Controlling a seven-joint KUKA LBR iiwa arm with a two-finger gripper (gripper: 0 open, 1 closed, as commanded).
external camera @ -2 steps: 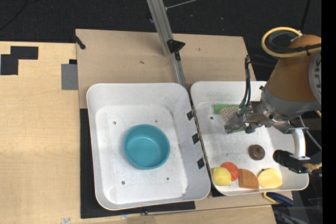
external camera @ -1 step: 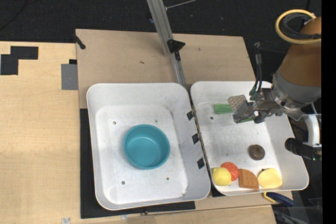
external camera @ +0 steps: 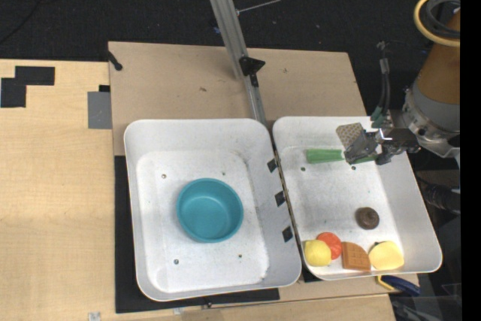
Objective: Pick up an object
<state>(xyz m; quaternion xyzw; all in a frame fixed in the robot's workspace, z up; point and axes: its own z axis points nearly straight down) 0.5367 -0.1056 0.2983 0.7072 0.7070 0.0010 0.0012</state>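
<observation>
Claw: the claw (external camera: 359, 149) hangs over the upper part of the right bin (external camera: 421, 199), reaching in from the right; whether it is open or closed cannot be told.
Green object: a green cylinder-like piece (external camera: 324, 156) lies just left of the claw, its right end meeting the claw; a grip is not visible.
Grey pad: a speckled grey square (external camera: 349, 134) sits just above the claw.
Brown disc: a dark round piece (external camera: 367, 218) lies lower in the right bin.
Front row: a yellow ball (external camera: 317, 253), a red-orange ball (external camera: 329, 243), a brown block (external camera: 355, 257) and a yellow lump (external camera: 386, 255) crowd the near wall.
Left bin: the left bin (external camera: 150, 139) holds a teal bowl (external camera: 210, 210), upright.
Counter: the wooden counter (external camera: 52, 177) carries both bins.
</observation>
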